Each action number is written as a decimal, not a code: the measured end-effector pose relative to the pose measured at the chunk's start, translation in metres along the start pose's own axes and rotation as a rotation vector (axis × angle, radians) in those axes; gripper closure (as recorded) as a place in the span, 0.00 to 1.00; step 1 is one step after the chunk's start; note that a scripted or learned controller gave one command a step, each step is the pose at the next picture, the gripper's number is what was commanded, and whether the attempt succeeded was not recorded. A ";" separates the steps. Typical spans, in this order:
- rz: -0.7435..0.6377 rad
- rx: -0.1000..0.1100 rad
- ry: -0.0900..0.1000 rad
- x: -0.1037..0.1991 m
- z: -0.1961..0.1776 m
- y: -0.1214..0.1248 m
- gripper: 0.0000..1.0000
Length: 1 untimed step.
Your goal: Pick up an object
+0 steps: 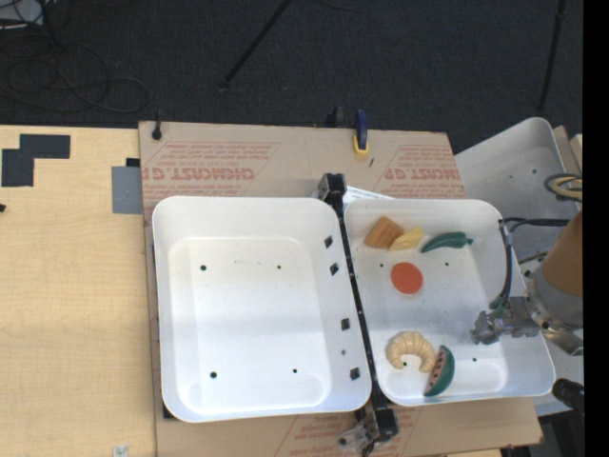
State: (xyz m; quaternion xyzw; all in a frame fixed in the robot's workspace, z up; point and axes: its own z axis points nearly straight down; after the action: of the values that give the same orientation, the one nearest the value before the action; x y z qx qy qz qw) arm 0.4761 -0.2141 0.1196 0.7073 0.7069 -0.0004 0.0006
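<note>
At the right bin's (519, 374) three o'clock edge hovered the gripper (487, 330), its state impossible to tell. Nearest target: croissant (409, 349) at nine o'clock; descend centred.

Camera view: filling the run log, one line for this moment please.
pincer inside right bin, right side | holding nothing seen | croissant, red disc untouched

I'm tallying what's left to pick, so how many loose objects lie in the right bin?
5, all in the right bin: a brown wedge, a yellow piece and a green pepper at the far end, an orange disc mid-bin, a croissant beside a watermelon slice near.
</note>
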 end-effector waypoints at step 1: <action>0.001 0.001 0.000 0.015 0.032 -0.001 1.00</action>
State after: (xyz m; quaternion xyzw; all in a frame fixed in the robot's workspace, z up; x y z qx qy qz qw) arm 0.4751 -0.1995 0.0876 0.7075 0.7067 -0.0009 0.0004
